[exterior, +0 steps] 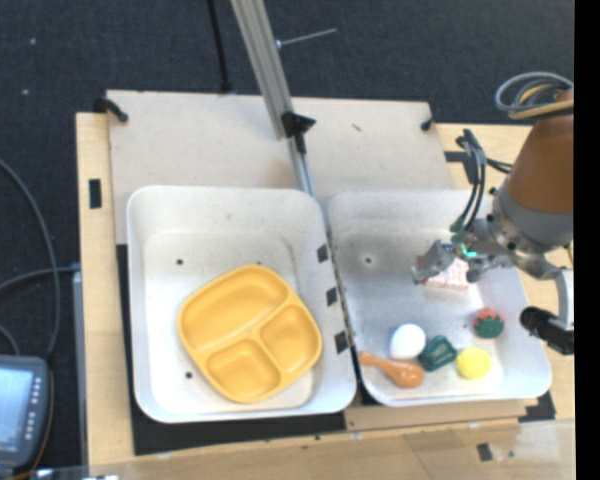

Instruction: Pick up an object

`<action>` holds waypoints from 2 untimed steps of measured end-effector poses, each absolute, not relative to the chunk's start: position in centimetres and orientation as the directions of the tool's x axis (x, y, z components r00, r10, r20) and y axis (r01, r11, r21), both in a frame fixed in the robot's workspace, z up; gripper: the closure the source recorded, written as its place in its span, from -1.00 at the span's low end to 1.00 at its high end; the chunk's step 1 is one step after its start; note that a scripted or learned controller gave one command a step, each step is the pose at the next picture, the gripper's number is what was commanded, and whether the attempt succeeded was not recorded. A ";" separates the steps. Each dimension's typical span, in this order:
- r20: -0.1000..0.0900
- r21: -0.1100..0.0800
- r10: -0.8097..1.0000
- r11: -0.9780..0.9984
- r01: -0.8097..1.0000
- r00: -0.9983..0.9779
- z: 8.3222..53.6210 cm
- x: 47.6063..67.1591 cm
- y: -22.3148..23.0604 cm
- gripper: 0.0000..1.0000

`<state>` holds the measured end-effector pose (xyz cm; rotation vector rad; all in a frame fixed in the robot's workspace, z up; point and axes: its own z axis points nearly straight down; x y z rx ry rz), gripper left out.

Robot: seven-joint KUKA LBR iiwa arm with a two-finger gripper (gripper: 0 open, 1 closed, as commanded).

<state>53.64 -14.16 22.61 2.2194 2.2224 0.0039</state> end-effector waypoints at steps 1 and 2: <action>-0.002 -0.003 1.000 -0.002 1.000 0.002 17.8 53.8 -15.2 -1.00; -0.001 -0.005 1.000 -0.001 1.000 0.001 11.5 53.5 -15.5 -1.00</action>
